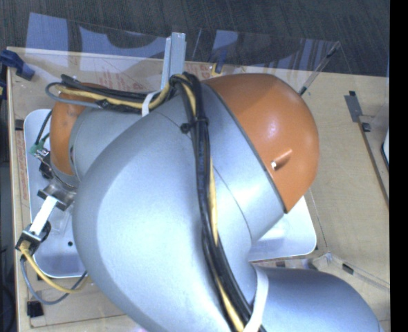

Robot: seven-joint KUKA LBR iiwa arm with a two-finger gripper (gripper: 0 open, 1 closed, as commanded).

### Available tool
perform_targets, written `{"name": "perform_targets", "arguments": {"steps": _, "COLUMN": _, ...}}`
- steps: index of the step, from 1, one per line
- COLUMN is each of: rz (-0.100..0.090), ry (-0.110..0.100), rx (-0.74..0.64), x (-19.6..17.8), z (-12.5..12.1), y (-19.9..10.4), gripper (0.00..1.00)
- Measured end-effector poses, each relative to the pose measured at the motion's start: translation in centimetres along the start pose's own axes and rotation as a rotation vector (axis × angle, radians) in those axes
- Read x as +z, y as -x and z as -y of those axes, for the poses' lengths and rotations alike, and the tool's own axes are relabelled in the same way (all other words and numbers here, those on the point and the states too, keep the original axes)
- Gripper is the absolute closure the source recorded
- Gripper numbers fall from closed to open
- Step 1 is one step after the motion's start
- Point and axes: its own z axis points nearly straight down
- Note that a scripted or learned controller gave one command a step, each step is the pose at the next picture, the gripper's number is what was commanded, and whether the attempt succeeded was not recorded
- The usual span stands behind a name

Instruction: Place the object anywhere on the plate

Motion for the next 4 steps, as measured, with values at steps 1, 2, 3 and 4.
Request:
{"name": "perform_targets", "arguments": {"steps": 1, "rz": -0.002, "ry": 0.001, "rx": -0.137, "x": -18.9, "z": -0.4, "y": 1.4, "gripper": 1.00}}
{"name": "perform_targets", "arguments": {"steps": 2, "rz": 0.003, "ry": 0.001, "rx": -0.245, "x": -12.5, "z": 1.7, "y": 6.4, "gripper": 1.00}}
{"name": "perform_targets", "arguments": {"steps": 3, "rz": 0.003, "ry": 0.000, "rx": -0.253, "x": -2.2, "z": -2.4, "y": 12.9, "gripper": 1.00}}
{"name": "perform_targets", "arguments": {"steps": 4, "rz": -0.004, "ry": 0.002, "rx": 0.072, "x": -0.3, "z": -2.3, "y": 12.7, "gripper": 1.00}}
